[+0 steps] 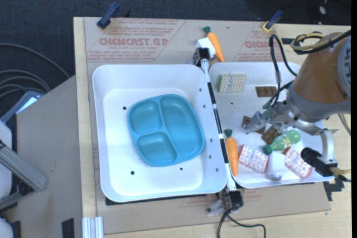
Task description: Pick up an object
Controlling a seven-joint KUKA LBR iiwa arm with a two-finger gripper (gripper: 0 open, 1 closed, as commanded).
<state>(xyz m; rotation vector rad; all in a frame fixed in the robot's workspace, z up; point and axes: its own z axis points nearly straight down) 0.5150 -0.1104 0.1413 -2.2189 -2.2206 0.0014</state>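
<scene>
I see gripper (257, 121) low in right bin (251, 72) | by green bottle (283, 141) | fingers' state: cannot tell

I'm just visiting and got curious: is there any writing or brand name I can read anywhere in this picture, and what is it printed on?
"CHEMCAST GP", in red, on the brown protective sheet behind the left bin.
The same red print repeats on the sheet behind the right bin, but it is partly covered there, so I can't read it whole.
The red-and-white packets in the right bin carry print too small and blurred to read.
</scene>
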